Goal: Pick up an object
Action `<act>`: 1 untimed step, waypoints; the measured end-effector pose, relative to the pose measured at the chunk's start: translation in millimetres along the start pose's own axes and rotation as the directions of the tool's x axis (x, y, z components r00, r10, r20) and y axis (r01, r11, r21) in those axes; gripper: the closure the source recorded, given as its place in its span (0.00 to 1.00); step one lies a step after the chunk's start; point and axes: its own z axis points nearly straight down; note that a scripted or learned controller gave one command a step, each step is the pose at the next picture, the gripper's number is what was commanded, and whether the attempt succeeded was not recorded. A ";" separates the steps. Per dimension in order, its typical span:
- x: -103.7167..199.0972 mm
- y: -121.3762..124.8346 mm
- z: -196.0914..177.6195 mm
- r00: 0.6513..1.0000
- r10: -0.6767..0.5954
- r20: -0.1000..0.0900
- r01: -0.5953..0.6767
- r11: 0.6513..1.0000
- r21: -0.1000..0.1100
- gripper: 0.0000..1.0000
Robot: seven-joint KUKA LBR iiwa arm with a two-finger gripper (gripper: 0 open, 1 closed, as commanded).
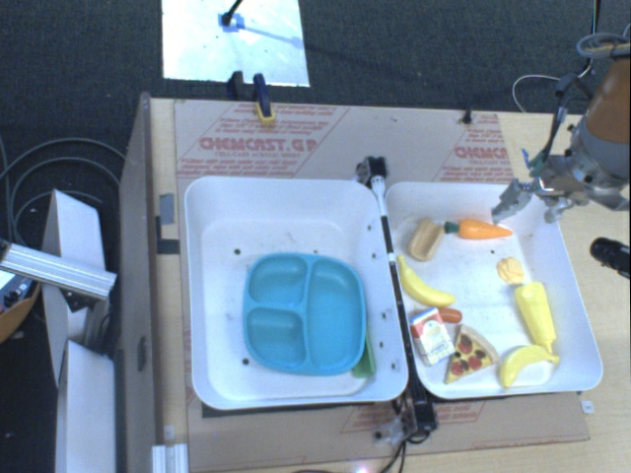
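Nothing is picked up yet: the gripper (529, 197) hovers with spread, empty fingers over the far right corner of the right bin (577, 308). The toy carrot (477, 230), orange with a green stub, lies just beside it on the bin floor, seemingly the likeliest target.

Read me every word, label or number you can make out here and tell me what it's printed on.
"CHEMCAST GP": red print on the brown sheet under the bins, behind the left bin.
The same red print repeats behind the right bin, partly cut off and hard to read.
Smaller red line below each: too blurred to read.
Carton in the right bin: printing too small to read.
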 end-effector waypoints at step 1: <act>-40.9 6.4 111.5 1.000 0.004 0.000 -0.004 1.000 0.006 0.00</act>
